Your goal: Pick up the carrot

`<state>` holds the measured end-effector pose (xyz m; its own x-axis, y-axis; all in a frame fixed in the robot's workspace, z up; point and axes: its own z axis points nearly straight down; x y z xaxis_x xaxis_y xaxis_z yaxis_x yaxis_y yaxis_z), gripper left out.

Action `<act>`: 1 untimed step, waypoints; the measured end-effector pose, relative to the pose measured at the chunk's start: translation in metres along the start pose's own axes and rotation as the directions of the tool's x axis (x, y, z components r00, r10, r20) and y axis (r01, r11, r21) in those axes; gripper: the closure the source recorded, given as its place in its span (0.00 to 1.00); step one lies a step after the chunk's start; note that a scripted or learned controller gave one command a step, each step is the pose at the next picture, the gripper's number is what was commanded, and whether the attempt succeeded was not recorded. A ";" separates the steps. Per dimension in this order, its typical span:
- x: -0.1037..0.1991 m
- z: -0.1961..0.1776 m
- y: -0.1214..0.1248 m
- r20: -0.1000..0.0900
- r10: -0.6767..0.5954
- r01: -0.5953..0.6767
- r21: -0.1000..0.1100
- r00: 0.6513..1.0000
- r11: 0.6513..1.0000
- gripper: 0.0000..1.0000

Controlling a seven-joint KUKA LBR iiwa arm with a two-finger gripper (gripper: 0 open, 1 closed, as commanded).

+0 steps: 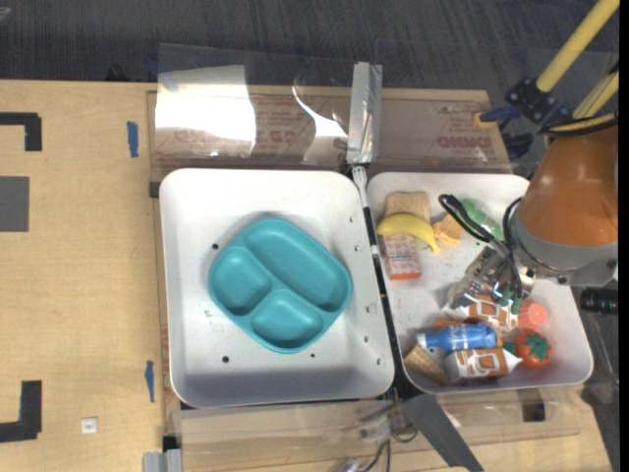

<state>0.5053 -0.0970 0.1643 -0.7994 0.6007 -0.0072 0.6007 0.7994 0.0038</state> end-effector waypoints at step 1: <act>-0.074 -0.003 0.024 -0.001 0.289 -0.289 0.002 0.957 0.957 1.00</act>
<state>0.5791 -0.1224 0.1682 -0.5921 0.8059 -0.0050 0.8058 0.5921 0.0036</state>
